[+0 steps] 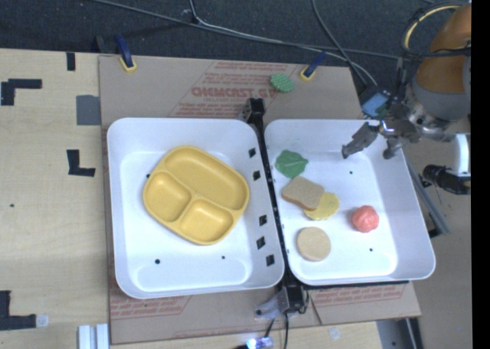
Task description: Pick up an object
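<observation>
The right bin [398, 187] holds several food pieces: a green leaf [290, 162], a tan bread slice [304, 192] lying over a yellow piece [325, 207], a round beige cookie [313, 243] and a red ball [365, 218]. My gripper [372, 144] hangs above the bin's far right part, its two dark fingers spread apart with nothing between them. It is well off from the food, up and to the right of the red ball.
A yellow divided plate [196, 194] lies in the left bin [130, 248]. A small green piece [282, 83] sits on the cardboard behind the bins. Black clips run along the seam [262, 187] between the bins. Cables cross the dark backdrop.
</observation>
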`<state>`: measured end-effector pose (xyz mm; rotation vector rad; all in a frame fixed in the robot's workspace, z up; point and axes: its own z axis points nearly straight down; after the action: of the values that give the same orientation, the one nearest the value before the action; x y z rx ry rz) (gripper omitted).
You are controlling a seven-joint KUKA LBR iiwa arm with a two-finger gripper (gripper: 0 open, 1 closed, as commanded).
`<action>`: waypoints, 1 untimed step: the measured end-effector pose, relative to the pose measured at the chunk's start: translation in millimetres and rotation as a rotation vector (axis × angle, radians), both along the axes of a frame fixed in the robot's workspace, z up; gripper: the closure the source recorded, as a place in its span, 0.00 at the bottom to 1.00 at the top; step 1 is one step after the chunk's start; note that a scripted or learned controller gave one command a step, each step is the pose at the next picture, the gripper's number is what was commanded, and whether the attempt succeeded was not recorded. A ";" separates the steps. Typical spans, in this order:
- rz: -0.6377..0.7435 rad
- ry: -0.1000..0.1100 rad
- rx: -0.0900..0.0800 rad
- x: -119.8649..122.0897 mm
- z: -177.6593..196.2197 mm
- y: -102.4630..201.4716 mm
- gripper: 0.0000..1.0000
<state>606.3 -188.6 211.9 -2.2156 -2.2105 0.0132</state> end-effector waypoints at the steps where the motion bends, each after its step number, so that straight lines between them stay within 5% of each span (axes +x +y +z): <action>1: 0.004 -0.013 -0.003 3.1 7.9 0.4 0.00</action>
<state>609.4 -188.2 219.8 -2.2194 -2.2226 0.0018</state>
